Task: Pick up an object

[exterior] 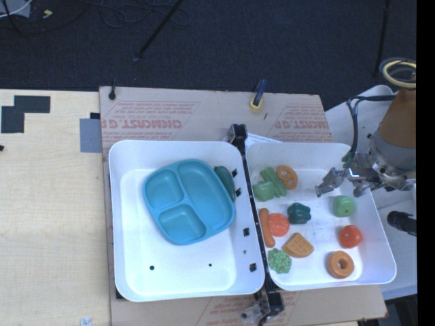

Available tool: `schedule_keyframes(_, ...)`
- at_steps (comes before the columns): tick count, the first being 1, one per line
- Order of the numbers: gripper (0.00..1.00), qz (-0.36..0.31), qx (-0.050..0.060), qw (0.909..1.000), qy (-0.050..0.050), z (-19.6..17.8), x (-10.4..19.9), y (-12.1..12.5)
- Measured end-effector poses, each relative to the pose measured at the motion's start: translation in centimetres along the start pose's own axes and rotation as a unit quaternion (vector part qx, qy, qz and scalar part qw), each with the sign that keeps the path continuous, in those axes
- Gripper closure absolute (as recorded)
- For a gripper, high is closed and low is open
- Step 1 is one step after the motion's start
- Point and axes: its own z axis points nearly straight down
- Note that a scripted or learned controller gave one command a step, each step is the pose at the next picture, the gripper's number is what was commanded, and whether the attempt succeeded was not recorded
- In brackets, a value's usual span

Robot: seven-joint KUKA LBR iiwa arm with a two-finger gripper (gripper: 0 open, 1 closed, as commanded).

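The right bin [380, 277] holds several toy foods: a green apple [344, 206], a red tomato [350, 236], a glazed donut [340, 264], a dark green pepper [298, 213], a waffle piece [298, 246], green grapes [279, 260], an orange round [277, 224], a pretzel [287, 176] and a green vegetable [268, 185]. My gripper [343, 182] hangs low over the right bin, just above and left of the green apple. Its fingers look spread, with nothing between them.
The left bin [129, 263] carries a blue divided plate [188, 200] with a teal object [224, 178] at its right rim. A black divider clamp [238, 136] sits between the bins. Cardboard [170, 117] lies under both bins.
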Motion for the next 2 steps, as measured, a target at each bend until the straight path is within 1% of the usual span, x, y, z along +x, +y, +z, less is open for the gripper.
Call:
schedule_keyframes(1, 0.00, -0.001, -0.005, 1.0000, -0.001, -0.6, 0.0, 0.3)
schedule_keyframes(2, 0.00, -0.002, -0.004, 1.0000, -0.001, 3.7, 0.1, 0.7)
